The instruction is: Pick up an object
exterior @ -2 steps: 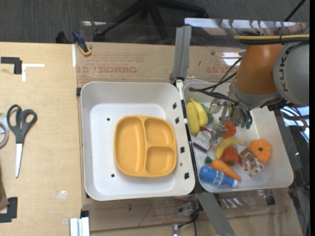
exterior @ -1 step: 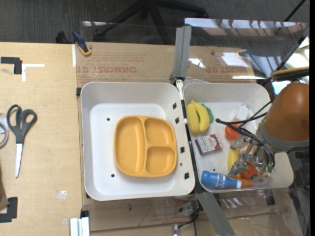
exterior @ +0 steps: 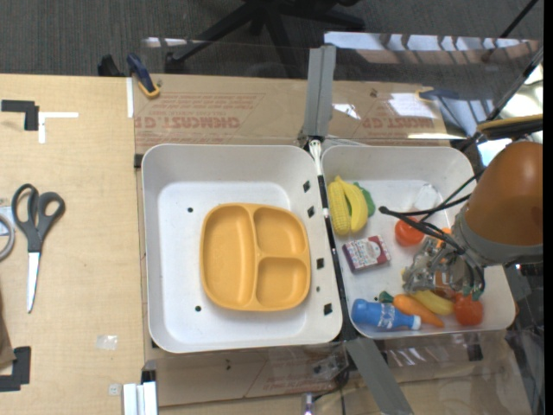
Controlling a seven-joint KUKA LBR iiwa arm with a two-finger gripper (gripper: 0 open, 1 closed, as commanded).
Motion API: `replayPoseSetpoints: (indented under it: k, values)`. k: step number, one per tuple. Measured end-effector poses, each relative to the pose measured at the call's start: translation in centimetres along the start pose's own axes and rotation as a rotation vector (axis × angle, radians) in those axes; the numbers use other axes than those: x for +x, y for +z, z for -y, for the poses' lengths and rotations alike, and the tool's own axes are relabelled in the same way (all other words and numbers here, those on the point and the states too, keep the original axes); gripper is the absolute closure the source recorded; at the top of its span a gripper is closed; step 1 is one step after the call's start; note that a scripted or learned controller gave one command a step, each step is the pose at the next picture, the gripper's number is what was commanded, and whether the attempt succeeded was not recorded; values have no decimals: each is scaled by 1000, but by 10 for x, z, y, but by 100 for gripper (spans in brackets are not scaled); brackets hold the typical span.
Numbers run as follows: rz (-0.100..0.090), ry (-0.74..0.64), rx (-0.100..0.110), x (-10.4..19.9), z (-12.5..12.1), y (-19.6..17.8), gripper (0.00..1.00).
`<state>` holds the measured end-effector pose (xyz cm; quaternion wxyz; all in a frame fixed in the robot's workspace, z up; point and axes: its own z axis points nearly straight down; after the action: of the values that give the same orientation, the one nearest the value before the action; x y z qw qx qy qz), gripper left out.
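Low in the right bin [exterior: 497,318], at the lower right of the frame, the gripper [exterior: 436,271] hangs over a carrot [exterior: 425,306], a bottle [exterior: 384,316] and a tomato [exterior: 468,311]. I cannot tell how it is set. A good grasp would take one toy alone. Higher lie a small box [exterior: 364,253] and a banana [exterior: 347,204].

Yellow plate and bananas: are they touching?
Apart. The camera view shows the plate lying in the left bin and the bananas in the right bin, with both bins' walls between them.
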<state>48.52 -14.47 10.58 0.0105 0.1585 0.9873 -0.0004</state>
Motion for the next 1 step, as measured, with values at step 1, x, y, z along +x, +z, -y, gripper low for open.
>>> replayPoseSetpoints:
  k: [1]
  values:
    - [-17, 175, 4, -47, -38, 14, 100]
